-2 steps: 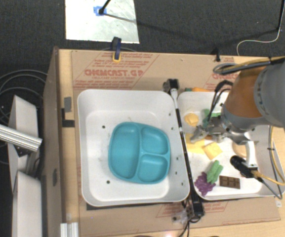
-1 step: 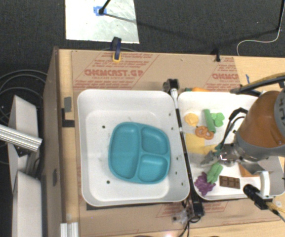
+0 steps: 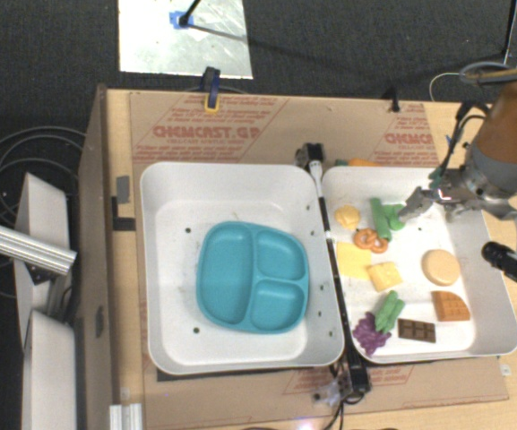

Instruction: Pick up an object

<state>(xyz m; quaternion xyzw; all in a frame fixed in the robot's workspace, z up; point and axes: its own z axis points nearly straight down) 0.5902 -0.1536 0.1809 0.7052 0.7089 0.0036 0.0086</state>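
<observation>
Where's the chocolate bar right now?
In the camera view, the chocolate bar lies near the front edge of the right bin, between the purple grapes and the waffle.

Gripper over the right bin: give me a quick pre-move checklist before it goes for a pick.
1. Gripper is over the right bin: ok.
2. Nearest target, the green toy, lies just beside the fingertips and is not hidden: ok.
3. Finger opening: cannot tell.
4. Object between the fingers: none seen, so nothing picked yet: not ok.
5. Crowding: orange pretzel piece and yellow piece lie close to the green toy: not ok.
6. Left bin holds the blue divided plate, away from the arm: ok.
</observation>
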